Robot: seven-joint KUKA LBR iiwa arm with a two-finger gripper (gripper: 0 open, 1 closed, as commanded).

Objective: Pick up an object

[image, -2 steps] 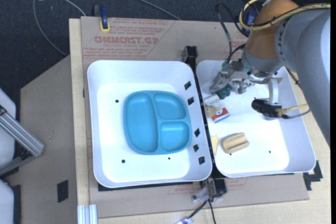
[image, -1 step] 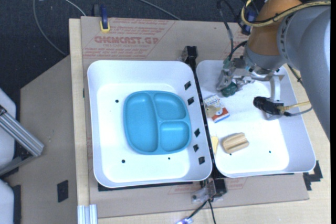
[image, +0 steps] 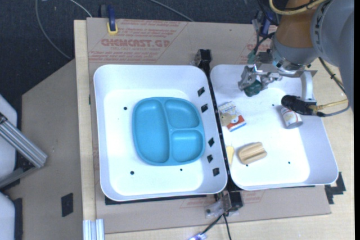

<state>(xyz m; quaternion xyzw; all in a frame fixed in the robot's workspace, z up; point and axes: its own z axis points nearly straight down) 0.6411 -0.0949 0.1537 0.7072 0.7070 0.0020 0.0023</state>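
Note:
My gripper [image: 252,84] hangs over the far left part of the right bin [image: 315,168]. A small dark green object [image: 255,87] sits between its fingertips, and the gripper is shut on it. Lower in the same bin, a white and red packet [image: 231,117] lies near the left wall. A tan block [image: 251,152] rests toward the front. A small grey can [image: 289,118] lies at the right, below the wrist.
The left bin [image: 112,177] holds a blue divided plate [image: 168,130]. A black divider with clips [image: 209,115] runs between the bins. The grey arm with its orange band [image: 301,11] comes in from the upper right.

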